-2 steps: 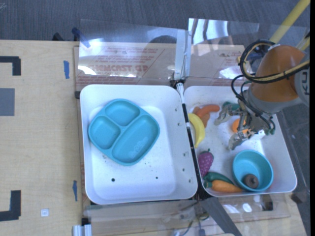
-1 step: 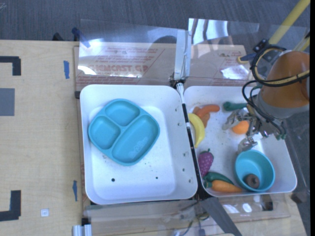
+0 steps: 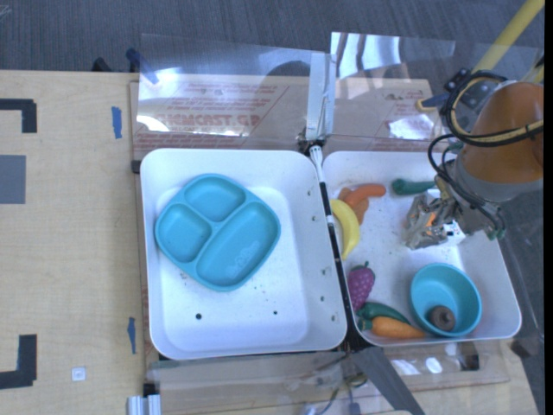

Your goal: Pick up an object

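In the right bin you see a banana (image 3: 347, 225), carrots (image 3: 365, 193) (image 3: 393, 326), purple grapes (image 3: 361, 282) and a green piece (image 3: 413, 185). A blue bowl (image 3: 444, 297) holds a brown item (image 3: 442, 317).

The bench (image 3: 60, 258) bears two white bins (image 3: 285, 318).

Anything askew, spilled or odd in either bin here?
Nothing spilled. The blue divided plate sits skewed in the left bin, with dark specks on the floor nearby. A small brown object lies inside the blue bowl.
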Robot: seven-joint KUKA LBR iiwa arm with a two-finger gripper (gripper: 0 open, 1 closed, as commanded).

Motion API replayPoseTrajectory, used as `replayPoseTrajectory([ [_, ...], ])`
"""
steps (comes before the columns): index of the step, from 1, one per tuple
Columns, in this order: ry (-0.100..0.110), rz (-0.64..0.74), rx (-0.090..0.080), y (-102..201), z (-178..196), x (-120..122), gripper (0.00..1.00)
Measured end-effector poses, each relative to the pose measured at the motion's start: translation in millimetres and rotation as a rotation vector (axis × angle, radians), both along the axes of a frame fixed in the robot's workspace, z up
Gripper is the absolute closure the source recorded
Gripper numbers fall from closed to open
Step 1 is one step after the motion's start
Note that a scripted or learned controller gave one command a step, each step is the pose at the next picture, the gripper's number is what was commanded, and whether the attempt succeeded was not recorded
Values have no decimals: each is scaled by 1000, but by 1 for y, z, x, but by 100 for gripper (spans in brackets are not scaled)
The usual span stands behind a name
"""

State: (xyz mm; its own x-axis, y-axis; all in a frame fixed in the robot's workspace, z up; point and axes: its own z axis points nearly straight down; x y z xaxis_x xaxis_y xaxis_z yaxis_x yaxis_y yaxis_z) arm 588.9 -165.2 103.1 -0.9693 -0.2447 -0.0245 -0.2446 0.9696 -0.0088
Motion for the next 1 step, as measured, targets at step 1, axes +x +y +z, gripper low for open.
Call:
replayPoseTrajectory([
  [1,10,213,1,35,-13,-72,100],
])
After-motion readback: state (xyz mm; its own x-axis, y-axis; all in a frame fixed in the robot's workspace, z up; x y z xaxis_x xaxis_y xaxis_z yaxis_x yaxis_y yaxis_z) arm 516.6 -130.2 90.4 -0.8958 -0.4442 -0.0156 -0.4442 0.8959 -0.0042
